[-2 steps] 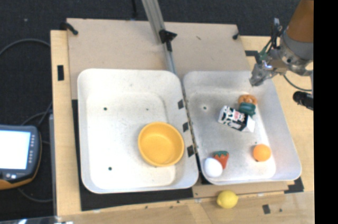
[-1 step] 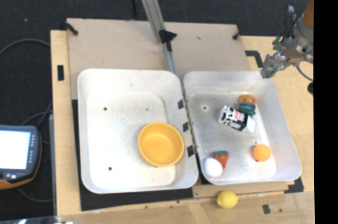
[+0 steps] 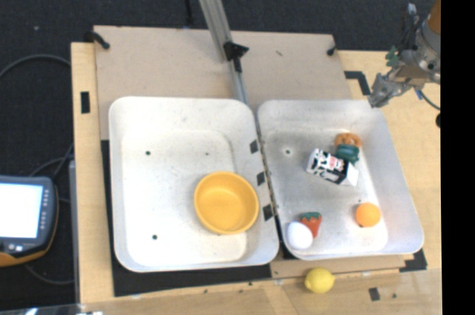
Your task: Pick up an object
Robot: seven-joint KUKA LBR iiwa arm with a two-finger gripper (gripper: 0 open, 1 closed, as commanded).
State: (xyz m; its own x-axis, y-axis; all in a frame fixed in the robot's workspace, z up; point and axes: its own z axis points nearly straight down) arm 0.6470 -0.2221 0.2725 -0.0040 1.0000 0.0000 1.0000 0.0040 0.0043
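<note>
Up at the far right corner of the right bin (image 3: pixel 386 157), just outside its rim, hangs the pincer (image 3: pixel 380 94); whether it is open or closed I cannot tell, since it is small and partly lost against the arm's wrist hardware, and nothing can be seen between its tips. By my reading the task is at its very start: the approach, with no object yet chosen or touched. Everything worth picking lies below and to the left of the pincer. Closest, inside the right bin, is a black-and-white toy (image 3: pixel 329 165) lying touching a teal and orange toy (image 3: pixel 346 148) (the two are bunched so tightly that a grasp on one may drag the other). Further down sits an orange ball (image 3: pixel 367 215), well apart from the rest, which looks the cleanest target. Down at the bin's near edge, a white egg-shaped object (image 3: pixel 299 235) touches a small red piece (image 3: pixel 314 223). Much further left, the left bin (image 3: pixel 148 128) holds a yellow bowl (image 3: pixel 225 202), upright and alone. A yellow lemon-like ball (image 3: pixel 319 280) rests on the surface (image 3: pixel 185 57) just outside the right bin's near rim. Next, the move calls for travelling inward over the bin, centring above one object, then descending.
</note>
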